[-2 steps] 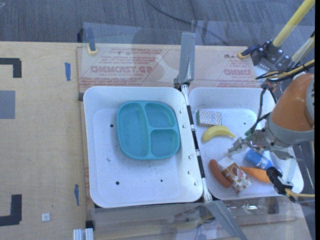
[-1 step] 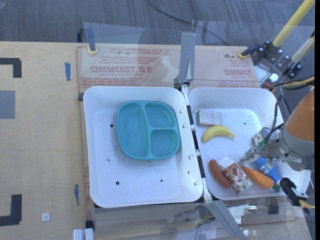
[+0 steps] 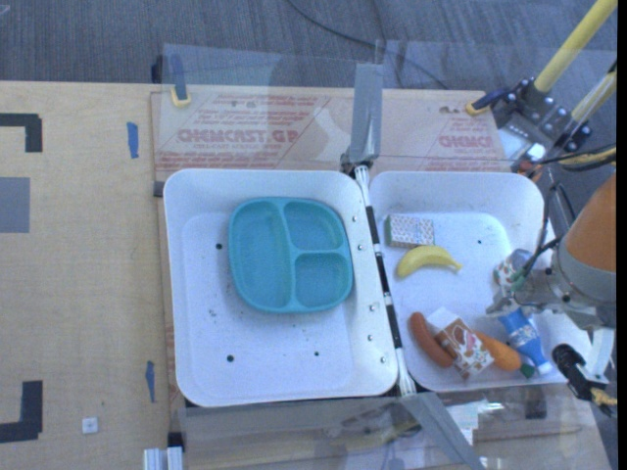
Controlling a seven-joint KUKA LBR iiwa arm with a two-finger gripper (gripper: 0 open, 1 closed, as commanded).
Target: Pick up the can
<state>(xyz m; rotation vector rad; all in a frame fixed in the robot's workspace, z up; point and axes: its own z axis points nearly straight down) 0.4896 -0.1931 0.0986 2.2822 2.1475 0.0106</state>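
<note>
Nearest, along the right bin's (image 3: 470, 186) front edge, a small carton (image 3: 463, 347) lay between a sausage (image 3: 429, 338) and a carrot (image 3: 502, 352), and just beside the carrot, toward the front right corner, lay the can (image 3: 525, 339) — blue-labelled, tilted. The hand (image 3: 516, 284) hung at the can's far end by the right wall; whether it was open or closed, I could not tell. Farther back lay a banana (image 3: 427, 259) and a small box (image 3: 409, 230) — and in the left bin (image 3: 196, 292), a teal divided plate (image 3: 291, 255).
</note>
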